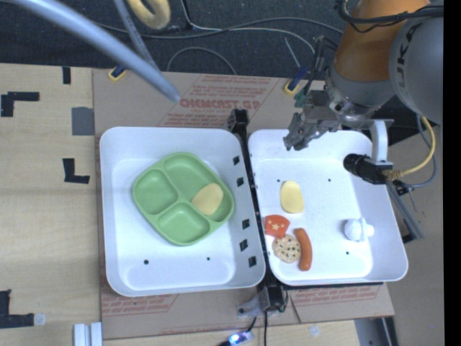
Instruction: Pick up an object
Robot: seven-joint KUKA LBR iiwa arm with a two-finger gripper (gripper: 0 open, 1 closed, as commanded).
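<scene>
My gripper (294,142) hangs over the back left part of the right bin (331,171), fingers pointing down and left with nothing between them. Below it in that bin lie a pale yellow oval piece (292,197), a red tomato-like piece (276,225), a round cookie (287,249), a red sausage (304,249) and a small white object (354,229). The left bin (122,157) holds a green divided plate (183,197) with a yellow piece (209,198) in its right compartment.
A black clip divider (245,186) runs between the two bins. The arm's orange and grey body (382,42) looms over the back right. A black cable fitting (364,167) hangs above the right bin's right side. Cardboard lies under both bins.
</scene>
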